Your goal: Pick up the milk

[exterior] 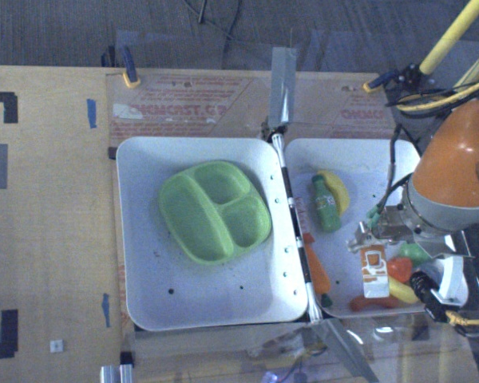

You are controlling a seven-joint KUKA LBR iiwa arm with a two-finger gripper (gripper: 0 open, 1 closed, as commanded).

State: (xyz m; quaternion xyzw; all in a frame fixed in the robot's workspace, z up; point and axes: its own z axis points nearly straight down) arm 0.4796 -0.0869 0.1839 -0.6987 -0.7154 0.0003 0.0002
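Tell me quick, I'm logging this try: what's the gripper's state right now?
Gripper: above the right bin, just over the milk carton; whether it is open or closed cannot be told.

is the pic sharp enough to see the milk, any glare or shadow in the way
Camera view: soft and slightly blurred overall, so the print on the milk carton can't be read. The orange-banded arm looms large over the right bin, partly covering it. There is glare on the clear sheet at the bottom edge. The left bin is evenly lit, with only faint shadow around the green divided plate.
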